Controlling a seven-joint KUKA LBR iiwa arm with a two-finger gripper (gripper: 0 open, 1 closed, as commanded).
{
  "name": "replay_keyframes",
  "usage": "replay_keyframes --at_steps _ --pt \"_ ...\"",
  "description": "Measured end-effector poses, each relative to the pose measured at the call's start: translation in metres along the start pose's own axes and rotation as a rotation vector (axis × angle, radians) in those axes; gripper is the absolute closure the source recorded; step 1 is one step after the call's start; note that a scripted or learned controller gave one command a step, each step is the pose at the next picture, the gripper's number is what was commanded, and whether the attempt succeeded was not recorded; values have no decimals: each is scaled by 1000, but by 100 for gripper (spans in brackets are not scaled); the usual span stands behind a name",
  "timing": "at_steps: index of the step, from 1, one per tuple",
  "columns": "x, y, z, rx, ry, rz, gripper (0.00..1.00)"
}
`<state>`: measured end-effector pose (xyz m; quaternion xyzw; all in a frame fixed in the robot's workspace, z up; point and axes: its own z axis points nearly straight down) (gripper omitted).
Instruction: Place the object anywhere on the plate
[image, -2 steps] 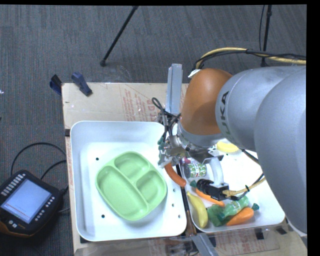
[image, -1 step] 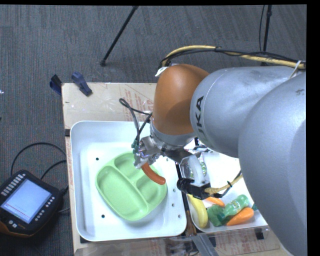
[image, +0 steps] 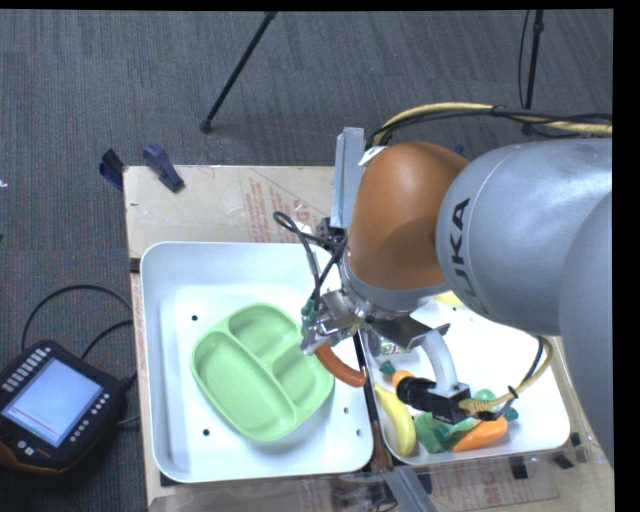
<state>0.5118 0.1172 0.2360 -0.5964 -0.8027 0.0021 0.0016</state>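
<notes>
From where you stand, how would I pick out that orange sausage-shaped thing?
Find the left white bin, which holds a pale green divided plate. At the plate's right rim, just under the grey arm's gripper, lies the orange sausage-shaped toy. It lies apart from the toy food in the right bin.

Robot lab: teach pendant (image: 55, 405), tripod legs (image: 240, 65).

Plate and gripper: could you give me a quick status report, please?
Gripper over the green plate's right edge. Orange sausage just below it, grip unclear. Toys heaped in right bin.
</notes>
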Motion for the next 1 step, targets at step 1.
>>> replay_keyframes --at_steps 1 --pt "0 0 0 0 0 1 0"
